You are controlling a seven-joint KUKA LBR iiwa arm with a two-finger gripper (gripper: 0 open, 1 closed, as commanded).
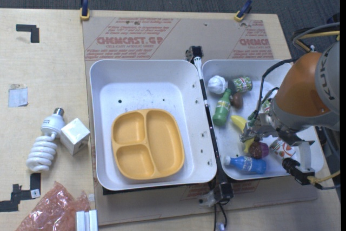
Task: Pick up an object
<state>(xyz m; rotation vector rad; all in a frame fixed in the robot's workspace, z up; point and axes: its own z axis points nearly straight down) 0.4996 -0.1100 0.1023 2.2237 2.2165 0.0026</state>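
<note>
Purple ball (258,149) in the right bin (303,173), just above the blue bottle (246,164).
You'll find the gripper (254,137) directly above the ball, touching a yellow piece (238,122); its opening can't be told. The ball looks light, smooth and round, likely slippery: grip it across its widest middle.

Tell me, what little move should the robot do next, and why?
Probably a small drop straight down. The gripper hangs low in the right bin, right above a yellow piece and a dark red ball, with nothing seen between its fingers yet. Going lower should bring it around one of them.
</note>
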